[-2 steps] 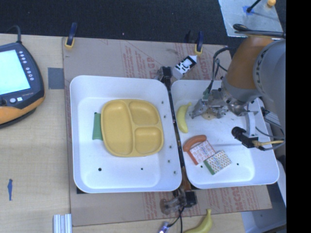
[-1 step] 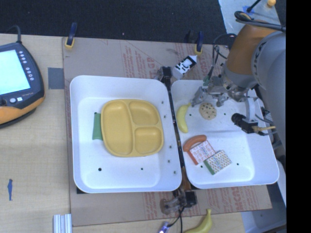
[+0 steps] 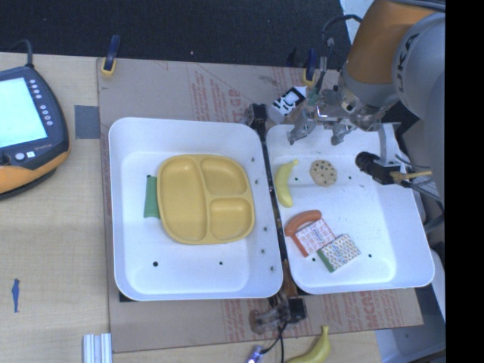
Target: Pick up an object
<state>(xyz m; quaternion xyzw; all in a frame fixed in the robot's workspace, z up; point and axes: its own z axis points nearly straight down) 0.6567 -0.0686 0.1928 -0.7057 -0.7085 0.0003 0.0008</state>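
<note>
Cookie (image 3: 324,172) lies in the right bin (image 3: 393,271), near the banana (image 3: 283,184); I see my gripper (image 3: 319,133) just beyond it, apparently released, grasping nothing.

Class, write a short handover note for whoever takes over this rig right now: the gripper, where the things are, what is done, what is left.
Gripper: above the far edge of the right bin, carrying nothing that can be seen.
Right bin: banana, cookie, sausage, red-and-white packet, green-edged packet, all lying on the floor.
Left bin: yellow divided plate lying over a green piece.
Done: nothing picked up yet.
Left: descend, grasp and lift one object; the cookie and banana look nearest.
</note>
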